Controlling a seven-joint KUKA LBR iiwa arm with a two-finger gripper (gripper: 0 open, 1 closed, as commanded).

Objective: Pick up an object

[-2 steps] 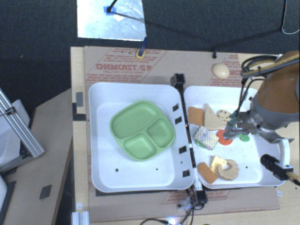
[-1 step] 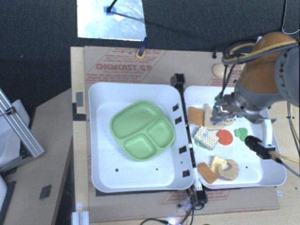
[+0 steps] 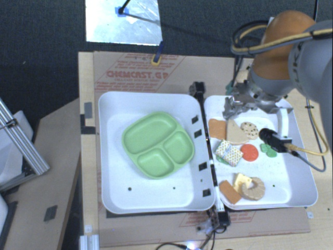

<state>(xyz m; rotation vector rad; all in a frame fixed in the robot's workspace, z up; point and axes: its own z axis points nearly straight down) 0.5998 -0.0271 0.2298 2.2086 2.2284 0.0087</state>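
Camera view, from above: the task is at its beginning, as I judge it. No obj. is lifted. All the small things lie on the floor of the right bin (image 3: 304, 192), and nothing hangs under the tool (image 3: 232, 107). The pick, the closing and the lift are all not yet done.

Where the candidates are: an orange-brown slice (image 3: 217, 128) and a pale cookie (image 3: 242, 132) with dark dots lie just below the tool, touching each other. A checkered block (image 3: 229, 153) and a red disc (image 3: 250, 152) lie side by side nearer the middle, w/ a small green piece (image 3: 269, 150) to their right. At the near end there are an orange wedge (image 3: 229, 192), a yellow piece (image 3: 240, 180) and a ring like a bagel (image 3: 254, 188), close together. The left bin (image 3: 112, 191) carries a green divided plate (image 3: 158, 145).

Pose: the arm (image 3: 291, 46) comes in from the right, bent down over the far left corner of the right bin, wrist pointing approx. downward. The tool is low, near the bin floor, just beyond the slice and the cookie. Open or closed, I cannot tell; its tip is too dark and small. I see no obj. in its hold. Probably the slice or the cookie is the target, bc. these are nearest.
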